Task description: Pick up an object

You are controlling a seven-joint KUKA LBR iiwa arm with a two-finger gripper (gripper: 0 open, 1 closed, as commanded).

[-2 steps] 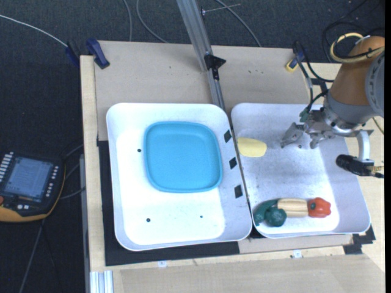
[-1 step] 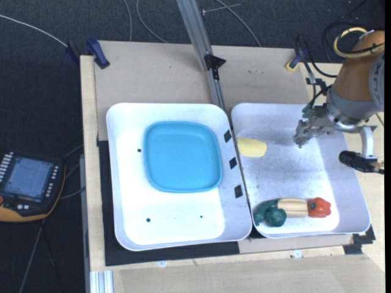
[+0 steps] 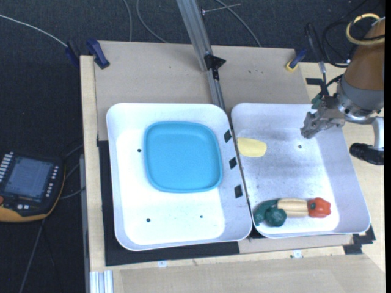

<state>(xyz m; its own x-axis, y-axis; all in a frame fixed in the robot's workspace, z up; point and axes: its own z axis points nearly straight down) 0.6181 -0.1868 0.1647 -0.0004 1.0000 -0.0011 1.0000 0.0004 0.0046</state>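
Gripper (image 3: 310, 129) sits over the right bin's (image 3: 287, 182) far right part; can't tell from here if it's released or clenched, and you can see nothing in it. Pick not done. Candidates relative to that bin: yellow piece (image 3: 252, 147) at its left wall, green-wood-red toy (image 3: 292, 209) along its near edge. Descent, grasp and lift all remain, by my read.

A pale wooden worktop (image 3: 159, 72) stands on dark carpet (image 3: 36, 102) strewn with thin cables (image 3: 131, 8); a handheld pendant (image 3: 27, 185) lies at left.
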